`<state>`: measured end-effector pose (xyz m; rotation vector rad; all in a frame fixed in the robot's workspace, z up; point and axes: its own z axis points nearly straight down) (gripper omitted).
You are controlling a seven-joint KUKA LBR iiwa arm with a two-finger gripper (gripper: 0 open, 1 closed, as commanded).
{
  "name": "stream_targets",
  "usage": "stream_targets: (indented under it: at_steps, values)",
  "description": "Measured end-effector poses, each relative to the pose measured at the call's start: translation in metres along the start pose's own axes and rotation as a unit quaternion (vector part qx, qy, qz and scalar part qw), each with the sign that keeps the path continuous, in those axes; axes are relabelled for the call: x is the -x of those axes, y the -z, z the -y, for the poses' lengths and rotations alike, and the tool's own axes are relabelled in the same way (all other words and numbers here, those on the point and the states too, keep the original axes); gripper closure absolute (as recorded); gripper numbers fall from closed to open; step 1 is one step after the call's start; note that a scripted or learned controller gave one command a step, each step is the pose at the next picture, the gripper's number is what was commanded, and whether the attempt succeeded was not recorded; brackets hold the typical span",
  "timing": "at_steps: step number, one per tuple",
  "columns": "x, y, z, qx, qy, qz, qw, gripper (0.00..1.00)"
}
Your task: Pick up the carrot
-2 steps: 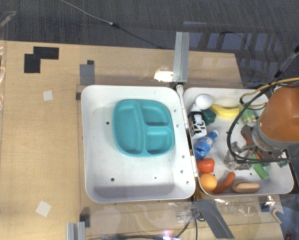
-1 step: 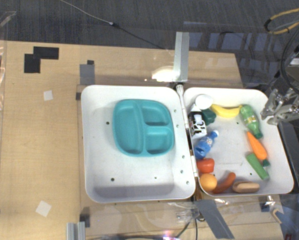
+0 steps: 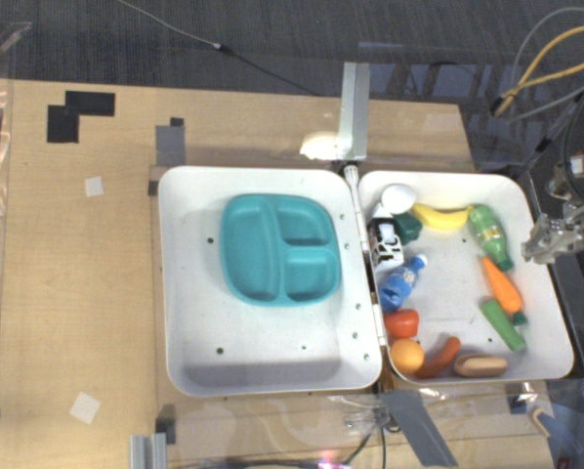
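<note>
Carrot [image 3: 501,284] lies left of, below jaws [image 3: 549,243] — apart

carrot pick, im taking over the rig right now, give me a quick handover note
Gripper: at the right bin's right edge, above the rim, holding nothing; whether its fingers are open cannot be seen.
Orange tapered carrot: lying in the right-hand shallow white bin near its right wall, between the green plastic bottle and the dark green cucumber, close to both.
Done: nothing yet; the carrot is not lifted.
Left: descend on the carrot, grasp it, lift it out.
</note>
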<state>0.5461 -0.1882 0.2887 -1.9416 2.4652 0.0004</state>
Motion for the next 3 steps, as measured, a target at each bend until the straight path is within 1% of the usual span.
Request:
stream_targets:
  at_steps: [1,2,3]
  values:
    - [-0.031,-0.199,-0.049,-0.004,0.028,-0.002,0.9996,1.00]
    - [0.030,-0.148,0.023,-0.005,-0.055,0.001,0.9985,1.00]
    - [-0.025,-0.199,-0.028,-0.005,0.090,-0.001,0.9959,1.00]
